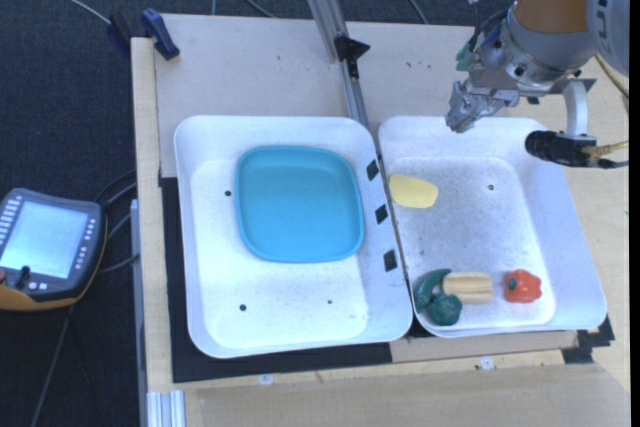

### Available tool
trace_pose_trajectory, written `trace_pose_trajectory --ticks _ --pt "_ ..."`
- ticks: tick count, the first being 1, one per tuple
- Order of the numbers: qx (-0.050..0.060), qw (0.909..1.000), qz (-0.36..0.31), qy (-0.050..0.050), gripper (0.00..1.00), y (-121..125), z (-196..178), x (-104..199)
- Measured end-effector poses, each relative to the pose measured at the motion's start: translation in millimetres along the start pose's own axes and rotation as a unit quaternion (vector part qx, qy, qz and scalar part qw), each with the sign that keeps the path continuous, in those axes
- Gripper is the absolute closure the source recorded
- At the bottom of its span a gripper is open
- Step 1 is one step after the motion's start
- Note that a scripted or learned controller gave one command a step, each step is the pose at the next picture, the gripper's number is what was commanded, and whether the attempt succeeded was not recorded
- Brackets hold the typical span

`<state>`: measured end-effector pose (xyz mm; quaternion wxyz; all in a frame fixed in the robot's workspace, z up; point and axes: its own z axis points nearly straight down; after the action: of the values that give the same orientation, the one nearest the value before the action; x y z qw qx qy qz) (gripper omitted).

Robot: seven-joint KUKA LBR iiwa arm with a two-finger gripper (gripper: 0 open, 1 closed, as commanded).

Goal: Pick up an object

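Whether the jaws are open or closed cannot be told; the gripper (466, 111) is hanging over the upper edge of the right bin (560, 205), nothing visible between them. Below it, a yellow object (413, 191) is lying near the bin's left wall; a green piece (437, 298), tan block (468, 287) and red piece (521, 286) are sitting lower right. A blue plate (299, 203) is resting in the left bin (210, 215).

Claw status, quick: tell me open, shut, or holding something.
Claw: cannot be told; it hangs over the far rim of the right bin, with nothing seen in it.
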<state>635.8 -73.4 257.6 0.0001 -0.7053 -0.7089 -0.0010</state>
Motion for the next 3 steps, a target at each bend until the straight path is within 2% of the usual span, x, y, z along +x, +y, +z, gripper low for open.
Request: trace_pose_trajectory --ticks 1,3 --pt "0.0 1.0 0.0 0.0 1.0 3 -3 52" --pt "0.001 1.0 0.001 0.0 1.0 -8 26 140"
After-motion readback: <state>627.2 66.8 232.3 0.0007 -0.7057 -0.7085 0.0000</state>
